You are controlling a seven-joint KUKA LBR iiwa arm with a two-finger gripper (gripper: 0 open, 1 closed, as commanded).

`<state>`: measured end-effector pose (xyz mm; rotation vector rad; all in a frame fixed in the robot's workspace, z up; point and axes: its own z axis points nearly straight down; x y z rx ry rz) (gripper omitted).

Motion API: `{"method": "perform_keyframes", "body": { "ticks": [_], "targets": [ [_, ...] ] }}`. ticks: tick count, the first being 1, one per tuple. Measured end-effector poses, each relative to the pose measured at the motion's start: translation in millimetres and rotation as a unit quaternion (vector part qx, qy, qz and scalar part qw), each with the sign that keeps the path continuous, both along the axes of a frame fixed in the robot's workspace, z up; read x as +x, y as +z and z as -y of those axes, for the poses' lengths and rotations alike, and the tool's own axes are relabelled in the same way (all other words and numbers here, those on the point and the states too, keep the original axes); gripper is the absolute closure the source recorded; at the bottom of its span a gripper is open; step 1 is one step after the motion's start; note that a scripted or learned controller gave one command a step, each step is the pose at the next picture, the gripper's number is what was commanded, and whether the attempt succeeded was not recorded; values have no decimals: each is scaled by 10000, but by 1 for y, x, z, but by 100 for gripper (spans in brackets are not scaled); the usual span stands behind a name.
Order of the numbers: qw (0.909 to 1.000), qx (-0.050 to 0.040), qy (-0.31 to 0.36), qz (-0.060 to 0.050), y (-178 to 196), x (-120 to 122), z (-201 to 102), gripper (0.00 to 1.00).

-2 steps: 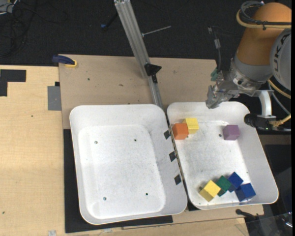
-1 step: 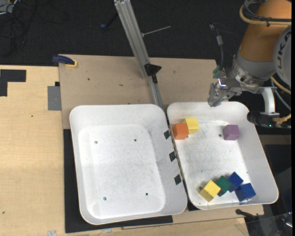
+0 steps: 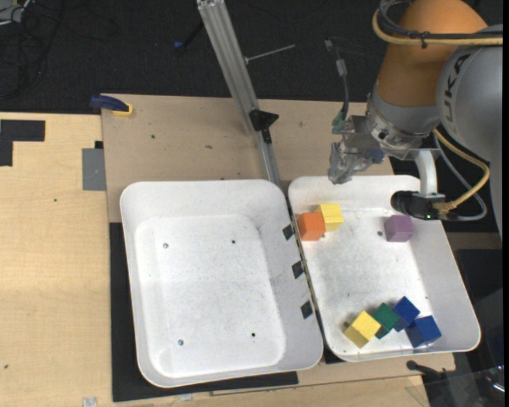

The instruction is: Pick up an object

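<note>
The right bin (image 3: 441, 287) holds several small blocks. An orange block (image 3: 311, 225) and a yellow block (image 3: 331, 216) sit together near its far left corner. A purple block (image 3: 399, 227) lies toward the far right. Near the front edge are a yellow block (image 3: 362, 328), a green block (image 3: 388, 320) and two blue blocks (image 3: 414, 320) in a cluster. My gripper (image 3: 343, 172) hangs above the bin's far rim, beyond the yellow block, with nothing seen between its fingers.
The left bin (image 3: 153, 227) stands beside the right one. A slanted aluminium bar (image 3: 233, 66) rises behind the bins. The grey arm with its orange band (image 3: 424, 49) comes in from the upper right, and cables hang near the purple block.
</note>
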<state>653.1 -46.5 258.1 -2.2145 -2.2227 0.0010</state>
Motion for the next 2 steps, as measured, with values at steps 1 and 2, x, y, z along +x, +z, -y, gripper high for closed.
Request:
{"method": "perform_keyframes", "body": {
  "ticks": [1,2],
  "targets": [
    [10000,-3,1,-12,-18,-12,-52,100],
    [10000,0,8,-4,-19,-16,-114,100]
  ]
}}
